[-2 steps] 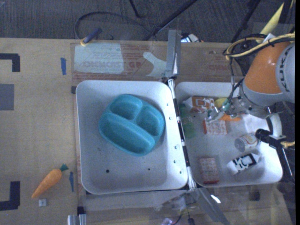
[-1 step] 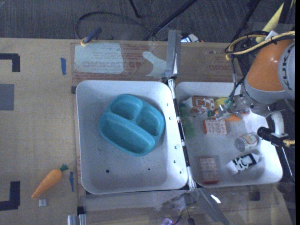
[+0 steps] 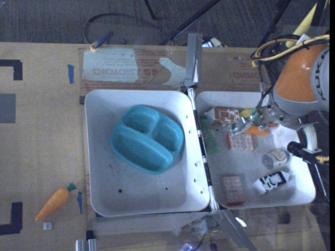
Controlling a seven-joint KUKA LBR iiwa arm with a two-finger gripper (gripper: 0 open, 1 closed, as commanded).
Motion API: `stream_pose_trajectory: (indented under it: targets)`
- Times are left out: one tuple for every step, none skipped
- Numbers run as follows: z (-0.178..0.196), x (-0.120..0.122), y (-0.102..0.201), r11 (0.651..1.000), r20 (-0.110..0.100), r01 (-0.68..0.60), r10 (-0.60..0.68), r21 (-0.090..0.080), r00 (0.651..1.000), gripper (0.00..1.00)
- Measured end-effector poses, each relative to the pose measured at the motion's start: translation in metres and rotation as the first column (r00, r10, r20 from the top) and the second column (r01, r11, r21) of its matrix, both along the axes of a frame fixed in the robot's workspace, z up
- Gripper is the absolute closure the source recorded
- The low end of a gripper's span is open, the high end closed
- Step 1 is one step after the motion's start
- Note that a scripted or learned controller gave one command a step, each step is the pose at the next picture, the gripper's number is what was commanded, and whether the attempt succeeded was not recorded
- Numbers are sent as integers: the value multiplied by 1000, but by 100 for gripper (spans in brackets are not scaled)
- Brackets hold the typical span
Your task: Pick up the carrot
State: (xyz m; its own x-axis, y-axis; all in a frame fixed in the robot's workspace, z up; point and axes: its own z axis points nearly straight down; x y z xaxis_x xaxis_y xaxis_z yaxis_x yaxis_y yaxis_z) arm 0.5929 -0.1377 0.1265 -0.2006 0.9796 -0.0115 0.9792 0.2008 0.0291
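Bench bears carrot; gripper blurred over right bin.

Only thing I can kinda read is "KU" in black on the arm's orange band, far right. Cardboard sheet up top has reddish print, too blurry.

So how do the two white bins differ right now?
The left bin holds one thing, a teal divided plate; the right bin holds several small packets and cans. The arm's pincer is over the right bin, not the left. Both are shallow, white and side by side.
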Motion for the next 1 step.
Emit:
stream_pose_trajectory:
  targets:
    - [-41,26,-39,1000,-28,12,-12,5,1000,0]
